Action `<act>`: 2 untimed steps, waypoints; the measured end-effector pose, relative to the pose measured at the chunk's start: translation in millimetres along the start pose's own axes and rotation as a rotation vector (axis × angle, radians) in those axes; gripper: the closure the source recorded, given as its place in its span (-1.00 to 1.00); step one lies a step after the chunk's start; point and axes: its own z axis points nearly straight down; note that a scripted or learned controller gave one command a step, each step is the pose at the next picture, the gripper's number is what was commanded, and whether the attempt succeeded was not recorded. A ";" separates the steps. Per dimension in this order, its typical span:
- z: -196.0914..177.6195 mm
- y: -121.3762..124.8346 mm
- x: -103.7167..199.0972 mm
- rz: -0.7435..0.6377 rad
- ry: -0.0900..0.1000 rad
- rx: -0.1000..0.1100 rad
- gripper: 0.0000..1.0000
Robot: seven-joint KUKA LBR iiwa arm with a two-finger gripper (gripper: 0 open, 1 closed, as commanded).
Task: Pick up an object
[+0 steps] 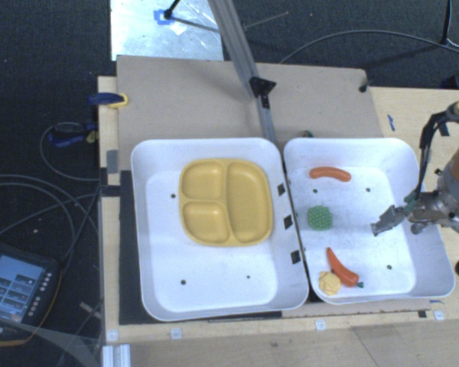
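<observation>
One fixed camera looked down at a slant from mid-height on the surface [214, 98], both bins spanning nine to three o'clock.

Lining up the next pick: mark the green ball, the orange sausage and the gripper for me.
green ball [319, 218], camera view, middle of its bumpy top.
orange sausage [330, 174], camera view, middle of its length.
gripper [384, 226], camera view, at its dark fingertips over the right bin's floor.
</observation>
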 end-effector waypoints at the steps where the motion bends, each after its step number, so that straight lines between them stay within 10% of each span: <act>1: -0.1 0.2 0.1 0.002 0.000 -0.001 -1.00; 2: 51.4 -10.0 3.6 0.004 0.001 0.005 -1.00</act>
